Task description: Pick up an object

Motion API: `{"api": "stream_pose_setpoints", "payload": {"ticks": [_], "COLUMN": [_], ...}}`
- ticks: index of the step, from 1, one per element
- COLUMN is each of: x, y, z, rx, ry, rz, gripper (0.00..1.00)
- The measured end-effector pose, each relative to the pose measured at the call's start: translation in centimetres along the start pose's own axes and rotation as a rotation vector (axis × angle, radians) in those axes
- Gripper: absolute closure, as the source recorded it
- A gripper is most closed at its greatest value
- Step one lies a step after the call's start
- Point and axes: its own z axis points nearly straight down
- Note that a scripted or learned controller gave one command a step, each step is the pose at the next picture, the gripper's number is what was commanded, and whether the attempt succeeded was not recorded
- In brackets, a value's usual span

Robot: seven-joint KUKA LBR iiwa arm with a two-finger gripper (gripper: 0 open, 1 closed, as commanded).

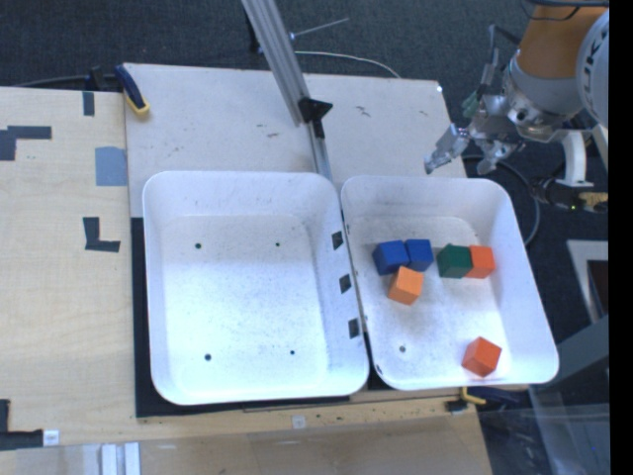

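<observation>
The right bin (514, 231) holds several small cubes. Two blue cubes (392, 255) sit side by side near its middle, with an orange cube (406, 285) just in front of them. A green cube (454, 261) touches an orange-red cube (482, 261) to the right. Another orange-red cube (482, 355) lies alone near the front right corner. My gripper (463, 160) hangs above the bin's far rim, well behind the cubes. It is open, and nothing is between its fingers.
The left bin (158, 265) stands beside the right one. A slanted metal rail (287, 62) runs from the top down to the gap between the bins. A yellow-handled tool (134, 92) lies at the back left of the bench.
</observation>
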Motion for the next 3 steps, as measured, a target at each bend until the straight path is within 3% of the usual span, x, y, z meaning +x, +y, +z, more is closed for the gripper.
{"api": "stream_pose_setpoints", "payload": {"ticks": [1,2,3], "x": [4.6,8.0,5.8], "y": [-4.0,-4.3,-4.6], "z": [10.3,3.8,14.7], "rx": [0.01,-0.006,-0.018], "ry": [0.004,0.003,-0.002], "rz": [-0.001,-0.003,-0.001], "gripper": [0.0,0.0,0.0]}}
